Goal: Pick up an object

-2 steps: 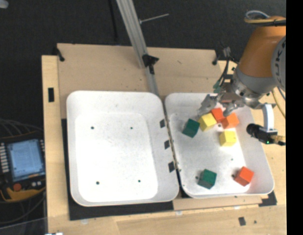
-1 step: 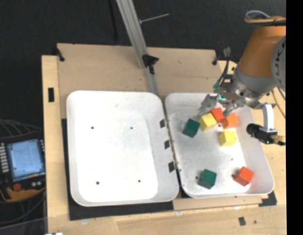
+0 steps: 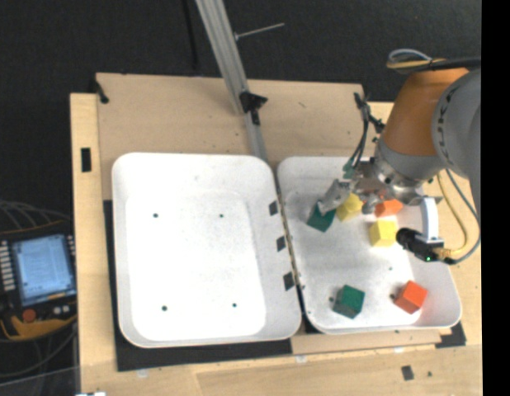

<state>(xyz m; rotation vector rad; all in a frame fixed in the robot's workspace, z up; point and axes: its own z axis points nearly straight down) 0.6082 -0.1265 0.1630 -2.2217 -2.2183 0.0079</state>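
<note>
My gripper (image 3: pixel 341 198) hangs low over the upper left part of the right bin (image 3: pixel 321 320). Directly beneath its tip are a dark green block (image 3: pixel 320 219) and a small yellow block (image 3: pixel 350 209), close together. From this slanted view I cannot tell whether it touches either one. A small orange piece (image 3: pixel 389 208) shows just under the wrist, and a yellow cube (image 3: pixel 382 233) lies a little to its lower right. Another green block (image 3: pixel 349 300) and an orange block (image 3: pixel 410 296) rest near the bin's front edge.
The left bin (image 3: pixel 131 221) sits beside the right one, with black clips (image 3: pixel 281 242) along the shared rim. A slanted metal pole (image 3: pixel 226 48) rises behind the bins. A cable with a black connector (image 3: pixel 420 244) hangs from the wrist. A handheld pendant (image 3: pixel 36 271) lies far left.
</note>
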